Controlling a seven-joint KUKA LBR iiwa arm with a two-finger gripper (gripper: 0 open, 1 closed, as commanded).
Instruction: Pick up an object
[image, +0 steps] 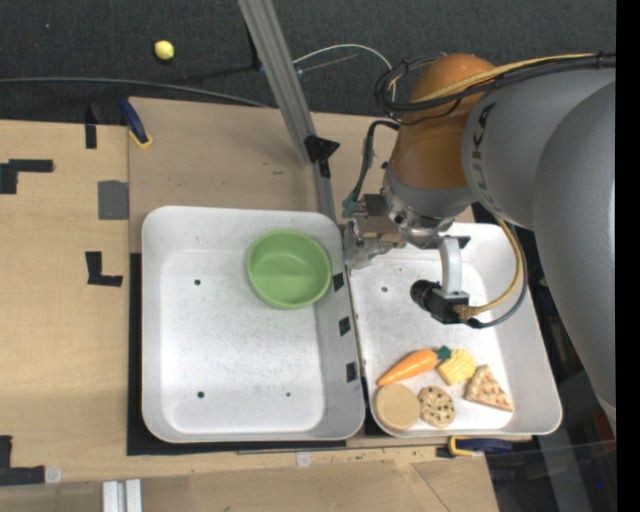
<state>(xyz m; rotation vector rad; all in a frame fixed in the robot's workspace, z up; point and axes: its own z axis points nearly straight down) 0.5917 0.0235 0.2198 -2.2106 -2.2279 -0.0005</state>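
Arm is reaching in from the right, its orange band sitting over the far edge of the right bin (520, 400). The pincer (372, 240) is hanging low by that bin's far-left corner, just beside the divider between the bins. Whether it is apart or together I cannot tell; the wrist is covering it from above. Nothing is showing in its grip.

Candidates for picking are lying clustered in the near part of the right bin: carrot (408, 367), corn (456, 365), pizza slice (488, 389), cookie (436, 406) and a round tan disc (396, 407). They are touching or nearly touching, likely pushed together toward the near wall. All look like smooth moulded toy food, small and flattish; the carrot is tapered, the slice is wedge-shaped.

The green bowl (289, 268) is sitting alone in the left bin (170, 400), far side, upright, glossy plastic with a thick rim. Judgement: it is the nearer target to the pincer, but the rim is the only graspable edge.

Both bins are shallow, white, speckled, with rounded corners, resting on the bench (60, 330).
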